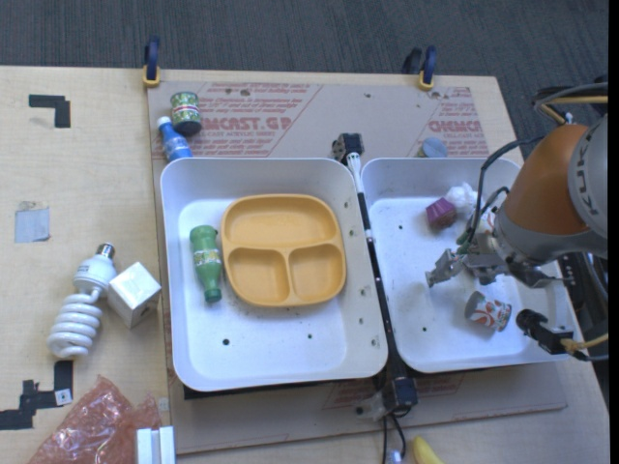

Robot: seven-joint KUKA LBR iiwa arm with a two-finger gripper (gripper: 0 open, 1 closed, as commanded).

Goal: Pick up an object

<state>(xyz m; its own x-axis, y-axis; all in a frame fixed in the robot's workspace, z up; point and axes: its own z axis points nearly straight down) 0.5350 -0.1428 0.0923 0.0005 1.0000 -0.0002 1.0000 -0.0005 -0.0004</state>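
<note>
Gripper [443, 271] apparently empty; right bin [411, 346].

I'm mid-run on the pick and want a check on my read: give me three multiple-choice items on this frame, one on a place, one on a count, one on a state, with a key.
1. Where does the green bottle lie?
A. In the left bin, beside the yellow divided plate
B. In the right bin, by the purple object
C. On the bench by the light bulb

2. How many compartments does the yellow divided plate have?
A. Two
B. Three
C. Five

3. How is the small patterned cup placed?
A. Stacked on the plate
B. Standing upright in the left bin
C. Lying on its side in the right bin

Key:
1 A, the bottle rests in the left bin just left of the plate.
2 B, one wide section above two smaller ones.
3 C, it lies tipped in the right bin, below the tool.
</note>
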